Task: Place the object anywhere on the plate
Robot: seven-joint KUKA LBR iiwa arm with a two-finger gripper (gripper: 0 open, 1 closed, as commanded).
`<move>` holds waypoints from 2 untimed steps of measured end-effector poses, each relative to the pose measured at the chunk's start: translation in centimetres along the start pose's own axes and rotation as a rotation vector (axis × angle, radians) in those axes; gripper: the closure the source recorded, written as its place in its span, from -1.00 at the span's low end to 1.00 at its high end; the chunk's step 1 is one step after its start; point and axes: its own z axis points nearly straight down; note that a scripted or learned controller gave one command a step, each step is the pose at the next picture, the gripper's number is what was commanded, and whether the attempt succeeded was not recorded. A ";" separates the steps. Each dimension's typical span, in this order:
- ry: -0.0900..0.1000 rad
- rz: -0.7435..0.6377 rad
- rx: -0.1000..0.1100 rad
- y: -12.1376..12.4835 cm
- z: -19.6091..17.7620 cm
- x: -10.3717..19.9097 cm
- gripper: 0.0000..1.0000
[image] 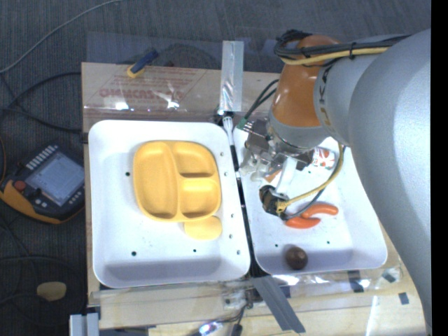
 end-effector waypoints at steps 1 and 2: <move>0.000 0.000 0.000 0.0 0.0 0.0 -1.00; -0.001 -0.001 0.005 -0.1 -0.7 0.0 1.00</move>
